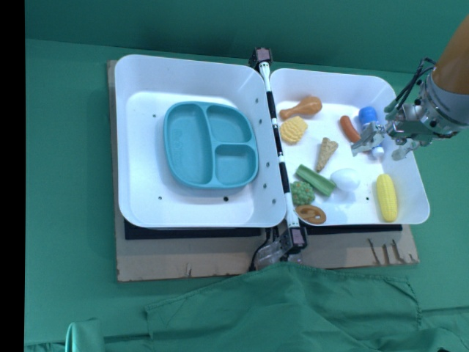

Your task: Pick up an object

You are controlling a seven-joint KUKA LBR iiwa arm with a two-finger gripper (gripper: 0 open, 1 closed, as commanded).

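Observation:
The right bin holds toy food: an orange drumstick, a yellow waffle-like piece, a red sausage, a tan cone, a green stick, a white egg, a broccoli, a pretzel, a corn cob and a blue-capped item. My gripper hangs open over the bin's right part, just right of the sausage and below the blue cap. Nothing is seen between its fingers.
The left bin carries a teal divided plate. A hinge bar separates the bins. Both bins rest on cardboard over green cloth, which is rumpled at the front.

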